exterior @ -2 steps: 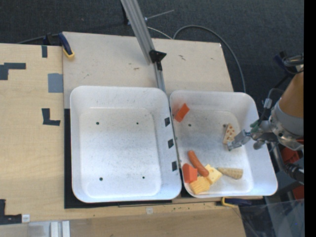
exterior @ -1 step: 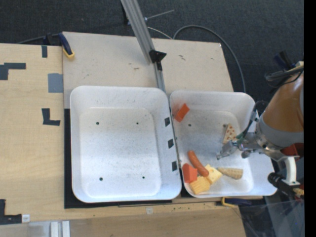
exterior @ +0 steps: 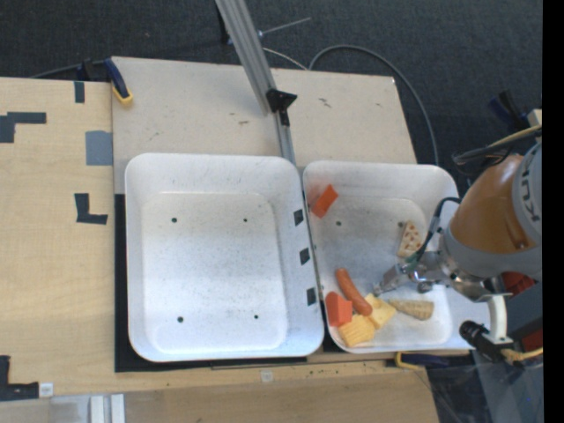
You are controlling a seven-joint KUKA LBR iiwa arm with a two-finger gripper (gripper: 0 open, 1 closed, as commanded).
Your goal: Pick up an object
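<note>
Nothing is lifted yet. The claw hangs low in the right bin, lower right of frame, whether apart or together I cannot tell, beside the orange sausage and yellow pieces.

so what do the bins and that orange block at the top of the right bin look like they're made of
Bins: likely thin moulded plastic, matte white, judging by the rounded corners, raised rims and scuffed, speckled floors.
Orange block: probably plastic or painted wood, going by its flat faces, crisp edges and even colour. The view is too coarse to tell which.
</note>
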